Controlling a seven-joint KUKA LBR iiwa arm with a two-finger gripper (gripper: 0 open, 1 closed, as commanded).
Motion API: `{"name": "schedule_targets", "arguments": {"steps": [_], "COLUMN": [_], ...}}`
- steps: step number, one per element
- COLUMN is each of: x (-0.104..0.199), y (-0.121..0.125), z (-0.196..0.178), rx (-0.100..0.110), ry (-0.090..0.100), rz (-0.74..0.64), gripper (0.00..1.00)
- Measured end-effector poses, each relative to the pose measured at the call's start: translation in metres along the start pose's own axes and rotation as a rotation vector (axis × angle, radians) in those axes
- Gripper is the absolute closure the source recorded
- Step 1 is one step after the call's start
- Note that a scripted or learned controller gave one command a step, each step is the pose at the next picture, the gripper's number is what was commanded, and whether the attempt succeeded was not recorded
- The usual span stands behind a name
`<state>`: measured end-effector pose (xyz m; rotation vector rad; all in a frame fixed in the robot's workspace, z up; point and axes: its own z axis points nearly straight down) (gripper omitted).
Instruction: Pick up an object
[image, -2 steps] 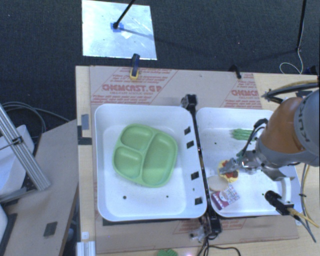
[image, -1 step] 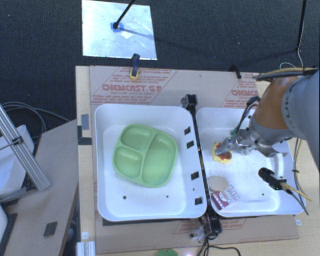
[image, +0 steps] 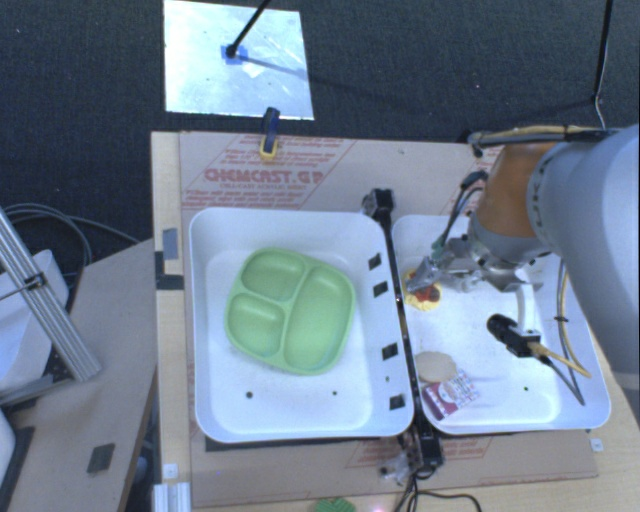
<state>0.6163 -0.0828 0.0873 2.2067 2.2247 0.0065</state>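
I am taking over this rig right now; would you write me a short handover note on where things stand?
Gripper: low in the right bin, near its left wall, right over the red and yellow object; no hold on it can be seen.
Also in the right bin: tan round piece and red and white packet, near the front left corner.
Left bin: green divided plate.
Done: approach, at most.
Left: grasp an object and lift it.
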Motion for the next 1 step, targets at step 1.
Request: {"name": "schedule_targets", "arguments": {"steps": [1], "x": [-0.0384], "y": [0.0404], "z": [0.0008], "rx": [0.002], "ry": [0.003], "rz": [0.003], "gripper": [0.0]}}
